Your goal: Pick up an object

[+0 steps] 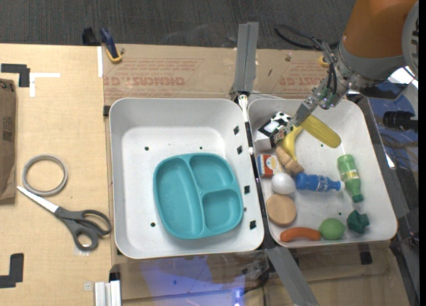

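tool (307, 109) low over right bin's (370, 132) back edge, tip just beside corn cob (322, 132) and banana (290, 141); cannot tell its spread. left bin (133, 125) holds teal divided plate (198, 195). scissors (73, 218), tape roll (44, 173) on bench (53, 125).

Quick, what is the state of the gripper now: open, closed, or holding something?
Gripper: low over the right bin, right by the corn cob; open or closed cannot be told, and no hold is visible.
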Available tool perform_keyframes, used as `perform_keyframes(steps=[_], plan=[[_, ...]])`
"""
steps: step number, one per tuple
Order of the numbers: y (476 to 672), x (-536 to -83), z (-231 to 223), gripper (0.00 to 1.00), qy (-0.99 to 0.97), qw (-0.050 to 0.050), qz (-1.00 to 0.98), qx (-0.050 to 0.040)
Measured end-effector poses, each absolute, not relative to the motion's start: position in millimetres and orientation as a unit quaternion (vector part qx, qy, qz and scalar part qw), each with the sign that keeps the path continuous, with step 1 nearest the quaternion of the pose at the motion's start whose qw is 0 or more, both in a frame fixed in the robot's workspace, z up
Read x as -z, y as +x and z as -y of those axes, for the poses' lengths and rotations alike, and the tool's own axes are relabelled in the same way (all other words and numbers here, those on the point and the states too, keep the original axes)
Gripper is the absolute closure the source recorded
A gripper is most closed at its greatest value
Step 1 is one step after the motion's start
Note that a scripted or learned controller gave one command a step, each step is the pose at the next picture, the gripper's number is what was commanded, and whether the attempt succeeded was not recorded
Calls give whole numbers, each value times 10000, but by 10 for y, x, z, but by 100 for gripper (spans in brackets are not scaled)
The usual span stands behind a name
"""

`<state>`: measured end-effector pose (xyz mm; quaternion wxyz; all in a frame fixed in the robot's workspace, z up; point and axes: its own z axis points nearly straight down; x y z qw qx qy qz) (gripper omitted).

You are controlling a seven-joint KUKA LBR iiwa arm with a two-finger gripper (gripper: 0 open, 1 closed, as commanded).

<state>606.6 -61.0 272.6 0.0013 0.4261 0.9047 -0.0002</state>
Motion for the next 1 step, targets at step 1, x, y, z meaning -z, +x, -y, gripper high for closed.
perform_keyframes(steps=[1], plan=[[6088, -2957, -377, 100, 4541, 10, -8909, 3]])
